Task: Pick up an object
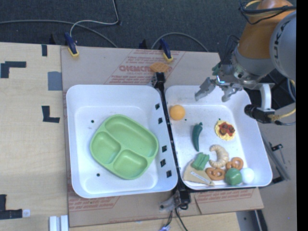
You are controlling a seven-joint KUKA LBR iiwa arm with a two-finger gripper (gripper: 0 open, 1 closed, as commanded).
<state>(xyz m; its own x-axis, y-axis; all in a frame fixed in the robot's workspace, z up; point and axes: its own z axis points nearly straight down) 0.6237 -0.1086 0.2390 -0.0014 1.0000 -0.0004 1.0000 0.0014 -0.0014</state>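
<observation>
Nothing had been picked up yet. The gripper (pixel 215 91) hung at the upper right of the frame, above the right bin's (pixel 255 129) far rim, its jaws apart and apparently bare. The orange ball (pixel 177 112), green pepper (pixel 197 135) and other toy food lay untouched below it.

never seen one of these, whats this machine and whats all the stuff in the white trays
It is a robot arm, grey and orange, reaching in from the right, filmed by one camera looking down at a slant. Its two-fingered tool hangs open over the far edge of the right bin, holding nothing. That bin holds toy food: an orange ball, a green pepper, a small pizza, and a pile near the front. The left bin holds a green divided plate.
</observation>
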